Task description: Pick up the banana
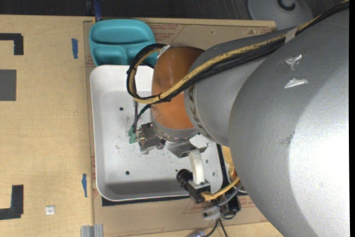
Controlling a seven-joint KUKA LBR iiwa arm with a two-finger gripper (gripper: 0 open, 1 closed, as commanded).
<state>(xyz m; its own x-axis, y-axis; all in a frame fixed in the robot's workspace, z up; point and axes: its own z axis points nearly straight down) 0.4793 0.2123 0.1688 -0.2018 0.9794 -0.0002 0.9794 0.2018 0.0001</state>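
Observation:
The grey arm with its orange band (pixel 175 91) reaches in from the right and hangs over the left white bin (pixel 111 119), covering the bin's right half. My gripper (pixel 169 142) is just below the orange band, low over the bin floor, and the wrist hides most of it. A yellow and black cable (pixel 145 98) loops off the wrist on the left. What lies under the gripper is hidden by the arm.
A teal divided tray (pixel 119 41) sits beyond the far edge of the bin. The bare bin floor to the left of the gripper carries only small dark specks. The arm's large grey body (pixel 288 130) covers the right bin.

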